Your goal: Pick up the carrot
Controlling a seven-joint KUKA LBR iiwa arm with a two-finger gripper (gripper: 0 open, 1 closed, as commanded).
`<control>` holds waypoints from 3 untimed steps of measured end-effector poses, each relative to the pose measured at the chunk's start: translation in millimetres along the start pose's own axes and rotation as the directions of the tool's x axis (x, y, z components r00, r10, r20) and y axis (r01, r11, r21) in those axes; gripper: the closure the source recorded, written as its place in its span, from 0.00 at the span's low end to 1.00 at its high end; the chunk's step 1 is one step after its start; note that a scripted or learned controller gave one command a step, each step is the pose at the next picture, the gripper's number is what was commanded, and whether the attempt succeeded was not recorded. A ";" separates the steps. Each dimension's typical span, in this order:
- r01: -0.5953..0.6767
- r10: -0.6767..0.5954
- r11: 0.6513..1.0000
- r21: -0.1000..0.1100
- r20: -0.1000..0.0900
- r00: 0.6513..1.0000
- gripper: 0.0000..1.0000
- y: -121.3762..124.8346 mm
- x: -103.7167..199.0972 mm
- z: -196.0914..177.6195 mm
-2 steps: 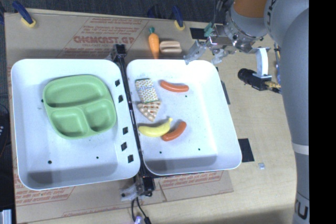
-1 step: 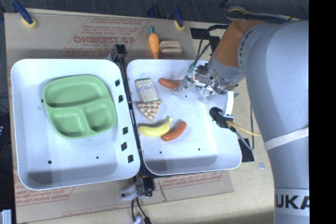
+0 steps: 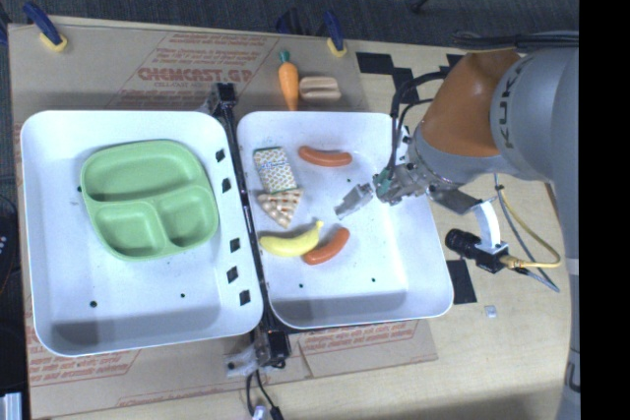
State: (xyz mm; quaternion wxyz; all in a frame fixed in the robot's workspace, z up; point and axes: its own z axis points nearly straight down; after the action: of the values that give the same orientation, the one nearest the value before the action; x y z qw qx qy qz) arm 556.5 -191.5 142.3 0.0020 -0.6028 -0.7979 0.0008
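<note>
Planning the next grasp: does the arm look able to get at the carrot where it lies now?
Probably yes. The carrot lies outside the bins on the cardboard, just beyond the right bin's far rim, beside a small bun. Nothing covers it; the end effector hangs over that bin.

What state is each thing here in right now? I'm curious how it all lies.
carrot: lying outside the bins, behind the right bin's far rim
gripper: over the right bin, holding nothing visible
banana: lying flat, touching a sausage
green tray: right way up in the left bin
</note>
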 end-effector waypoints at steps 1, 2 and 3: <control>-0.042 0.042 0.999 0.001 -0.001 0.999 0.00 -82.6 4.4 29.0; -0.039 0.039 0.999 0.000 -0.001 0.999 1.00 -81.2 4.6 18.6; 0.368 -0.367 0.930 -0.002 0.004 0.930 1.00 -81.9 2.9 -49.6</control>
State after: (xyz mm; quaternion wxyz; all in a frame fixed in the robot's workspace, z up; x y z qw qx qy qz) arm 477.1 -211.2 192.2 -0.0002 -0.4430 -0.8965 0.0003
